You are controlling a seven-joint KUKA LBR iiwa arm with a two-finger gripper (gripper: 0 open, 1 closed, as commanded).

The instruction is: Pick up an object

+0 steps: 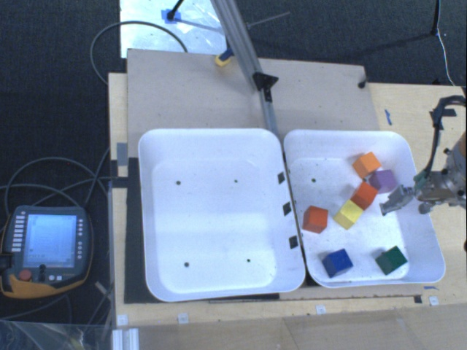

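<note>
The right bin [343, 141] holds several small cubes: an orange one [366, 164], a purple one [384, 180], an orange-red one [363, 195], a yellow one [349, 214], a red one [315, 219], a blue one [337, 262] and a green one [392, 259]. My gripper [408, 202] reaches in from the right edge and hovers over the right side of this bin, just right of the purple and orange-red cubes. Its fingers [394, 198] are spread apart with nothing between them.
The left bin [211, 210] sits beside the right one, with black clips [286, 208] along the shared rim. A metal pole [241, 39] slants across the back of the bench. A teach pendant [45, 250] lies on the floor at the left.
</note>
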